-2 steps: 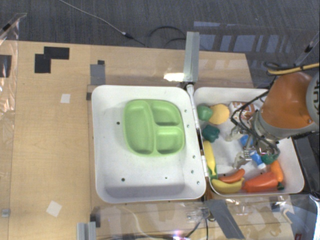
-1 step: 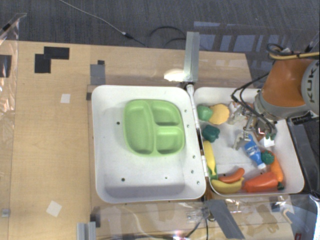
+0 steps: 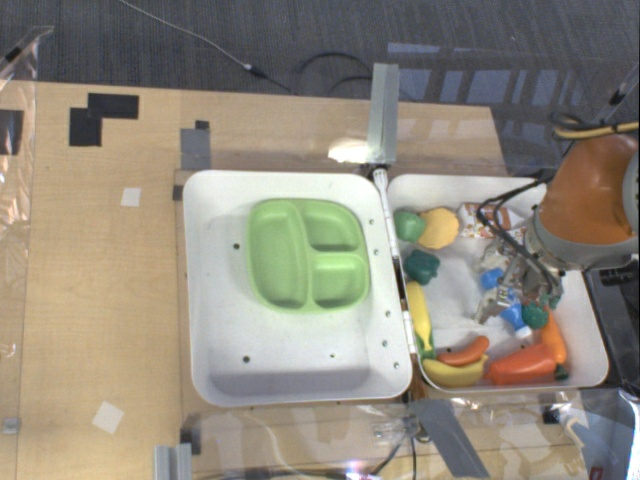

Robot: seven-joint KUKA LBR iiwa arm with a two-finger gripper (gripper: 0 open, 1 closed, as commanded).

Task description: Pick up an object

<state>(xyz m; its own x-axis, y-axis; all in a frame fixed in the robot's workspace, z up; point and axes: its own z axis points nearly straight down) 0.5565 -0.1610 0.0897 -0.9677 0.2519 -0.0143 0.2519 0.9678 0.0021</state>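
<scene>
The right bin (image 3: 590, 368) holds several toy foods. Among them are a yellow lemon (image 3: 438, 228), a green round piece (image 3: 408, 225), a dark green piece (image 3: 421, 265), a long yellow piece (image 3: 418, 313), a banana (image 3: 455, 372), a red chili (image 3: 466, 349) and an orange carrot (image 3: 520, 366). My gripper (image 3: 505, 293) hangs low in the right half of this bin, below the orange wrist band (image 3: 590, 203). Small blue pieces (image 3: 490, 279) (image 3: 514, 318) lie right at its tip, partly hidden by it. A teal piece (image 3: 534, 318) sits just beside it.
The left bin (image 3: 215, 358) bears a light green divided plate (image 3: 305, 253). A metal post (image 3: 383, 118) stands behind the wall shared by the bins. A printed packet (image 3: 478, 223) lies at the back of the right bin. Black cables (image 3: 505, 203) loop near the wrist.
</scene>
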